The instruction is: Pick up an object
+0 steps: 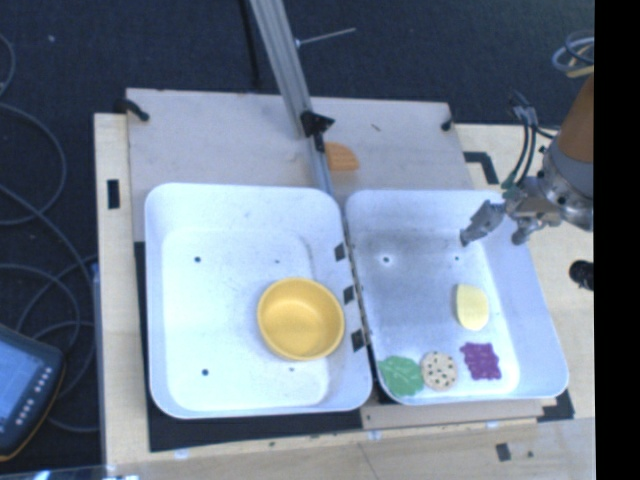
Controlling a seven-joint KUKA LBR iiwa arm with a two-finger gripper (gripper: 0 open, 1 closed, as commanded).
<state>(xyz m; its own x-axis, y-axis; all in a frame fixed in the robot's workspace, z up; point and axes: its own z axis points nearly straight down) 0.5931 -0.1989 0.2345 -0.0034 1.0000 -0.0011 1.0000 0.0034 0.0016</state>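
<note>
Grey two-finger gripper (497, 226) spread open, empty, right of frame above right white bin (420, 228) | step: approach | target: pale yellow oval piece (472, 306) lower right | next: descend, centre, close.

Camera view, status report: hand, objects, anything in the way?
Hand open, over right bin's upper right, holding nothing. Yellow piece, purple piece, cookie, green piece lie along the near end. Yellow bowl in left bin. Nothing in the way.

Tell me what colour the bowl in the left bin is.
Yellow. The bowl shows clearly in the camera view.
</note>
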